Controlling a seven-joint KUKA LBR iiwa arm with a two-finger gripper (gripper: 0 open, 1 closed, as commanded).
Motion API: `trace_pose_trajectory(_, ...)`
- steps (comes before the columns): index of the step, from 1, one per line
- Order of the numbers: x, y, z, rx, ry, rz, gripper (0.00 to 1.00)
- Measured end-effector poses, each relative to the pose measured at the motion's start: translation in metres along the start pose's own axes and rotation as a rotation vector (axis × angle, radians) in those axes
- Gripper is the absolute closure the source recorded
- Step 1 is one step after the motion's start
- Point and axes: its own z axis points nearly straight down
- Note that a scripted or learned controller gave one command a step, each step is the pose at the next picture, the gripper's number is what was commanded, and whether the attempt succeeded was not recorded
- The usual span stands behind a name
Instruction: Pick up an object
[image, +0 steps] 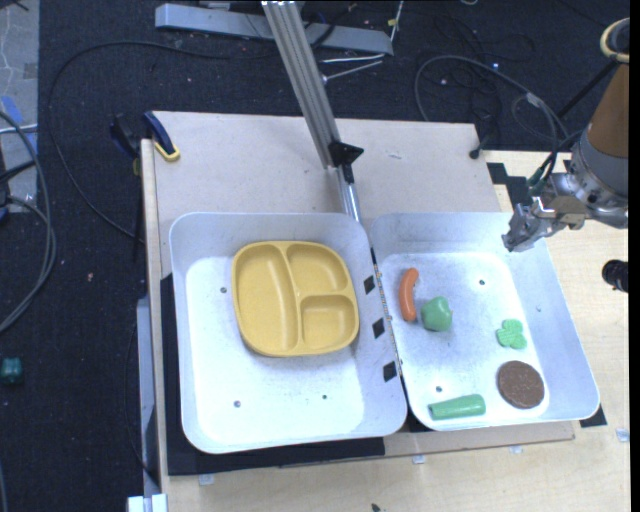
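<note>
Gripper (520, 232): seen at the far right corner of the right bin (545, 275), over its rim; whether it is open or closed cannot be told, and nothing is seen held in it.
Arm (605, 150): reached in from the right, grey with an orange band above the wrist, held well above the bench.
Sausage (408, 294): an orange piece lying in the right bin, well to the left of the gripper and nearer the camera.
Green lump (437, 315): set just beside the sausage, on the gripper's side of it, apart from the gripper.
Green leaf piece (512, 334): found almost straight below the gripper in the view, nearer the front rim; judged the closest candidate.
Brown disc (521, 384): laid flat just in front of the leaf piece, farther from the gripper.
Green bar (457, 406): rested near the front rim, the farthest item from the gripper in that bin.
Yellow tray (296, 298): placed in the left bin (200, 400), well apart from the gripper.
Done: nothing is judged to be picked up; all items are seen lying in the bins.
Left: an item is to be chosen, the gripper lowered over it, closed on it and lifted.
</note>
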Motion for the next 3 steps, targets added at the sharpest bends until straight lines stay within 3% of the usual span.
trace_pose_trajectory(3,0.148,-0.008,0.025,0.006,0.003,-0.004,1.0)
